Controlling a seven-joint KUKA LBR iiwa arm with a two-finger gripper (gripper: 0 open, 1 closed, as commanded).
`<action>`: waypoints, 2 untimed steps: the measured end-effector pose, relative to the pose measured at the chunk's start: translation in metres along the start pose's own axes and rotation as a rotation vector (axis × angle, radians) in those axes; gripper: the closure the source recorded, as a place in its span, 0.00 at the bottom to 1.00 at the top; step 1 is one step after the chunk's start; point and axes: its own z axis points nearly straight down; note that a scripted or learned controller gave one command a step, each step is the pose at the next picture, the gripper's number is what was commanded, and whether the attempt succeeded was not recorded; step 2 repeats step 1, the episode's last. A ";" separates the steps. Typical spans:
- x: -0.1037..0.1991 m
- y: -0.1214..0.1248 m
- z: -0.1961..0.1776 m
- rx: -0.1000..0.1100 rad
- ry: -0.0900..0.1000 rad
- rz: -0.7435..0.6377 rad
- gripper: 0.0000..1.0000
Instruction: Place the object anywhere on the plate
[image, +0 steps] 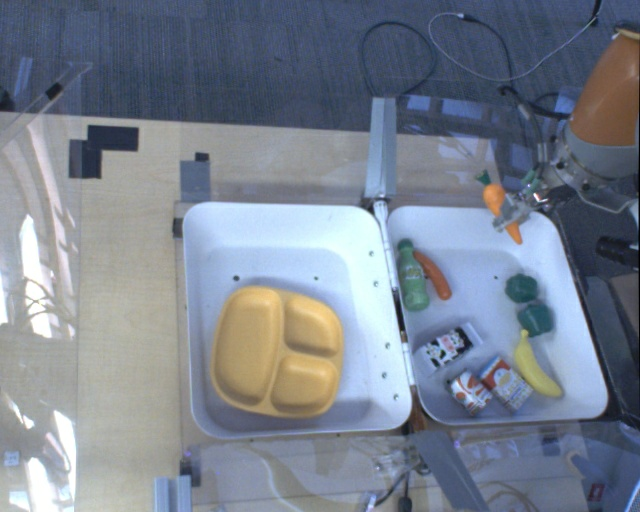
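Note:
The yellow plate (277, 350), with three compartments, lies in the left bin (210, 250). My gripper (514, 212) hangs over the far edge of the right bin (575, 300), at the top right. It is shut on a small orange carrot (494, 198). The carrot sits at a slant, one end sticking out up and left of the fingers and its tip showing below them. The carrot is lifted off the bin floor and is far to the right of the plate.
The right bin holds a green bottle (408, 272), a red-orange pepper (433, 276), two dark green pieces (521, 288) (536, 318), a banana (535, 366), a milk carton (447, 347) and two small cartons (468, 392) (509, 385). A metal divider (381, 150) runs between the bins.

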 end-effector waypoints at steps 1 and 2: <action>0.001 0.003 -0.011 -0.005 -0.002 -0.006 1.00; 0.001 0.003 -0.011 -0.005 -0.002 -0.006 1.00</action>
